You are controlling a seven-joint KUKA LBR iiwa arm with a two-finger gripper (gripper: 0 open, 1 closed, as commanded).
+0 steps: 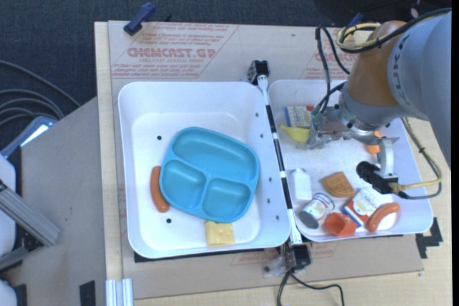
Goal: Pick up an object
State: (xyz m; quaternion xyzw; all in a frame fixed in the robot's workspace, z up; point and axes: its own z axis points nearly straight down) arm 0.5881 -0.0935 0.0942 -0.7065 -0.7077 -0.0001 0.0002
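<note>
My gripper (318, 137) is low in the right bin (419, 215), near its back left part. It sits right beside a yellow object (295, 132) and in front of a small printed carton (297, 115). Whether it touches the yellow object I cannot tell. Toward the bin's front lie a white bottle (301, 183), a tan cookie-like piece (338, 185), a small can (315, 210), a red piece (340, 225), a small printed box (362, 203) and an orange-and-white piece (384, 217). A little orange bit (373, 149) lies right of the gripper.
The left bin (136, 125) holds a blue divided plate (209, 173), a sausage (158, 188) on the plate's left and a yellow cheese block (219, 233) at the front. The arm (401, 68) crosses the right bin's back right corner. A central wall (272, 140) divides the bins.
</note>
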